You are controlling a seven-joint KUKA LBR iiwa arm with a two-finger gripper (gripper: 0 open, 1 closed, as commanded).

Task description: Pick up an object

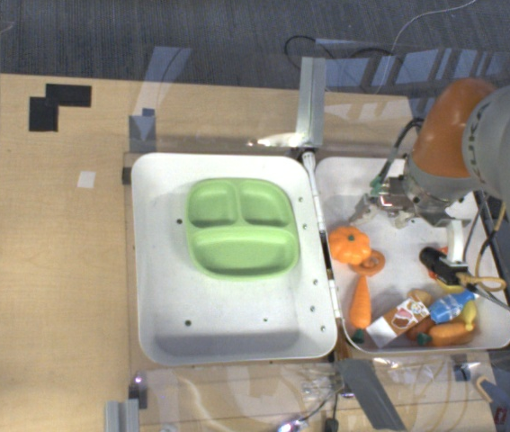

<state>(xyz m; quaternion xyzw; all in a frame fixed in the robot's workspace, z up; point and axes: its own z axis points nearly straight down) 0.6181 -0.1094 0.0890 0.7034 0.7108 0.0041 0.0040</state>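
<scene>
Claw [389,202] hovered over right bin [344,180], grip state unclear. Pumpkin [349,246] just below-left of claw; carrot [360,302] farther below.

I see a pale wooden worktop [48,268] with black square markings [57,104], and dark grey carpet [192,16] beyond its far edge.

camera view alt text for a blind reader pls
A grey robot arm with an orange band reaches into the right bin, its claw above toy food: a pumpkin, a carrot. The left bin holds a green divided plate.
</scene>
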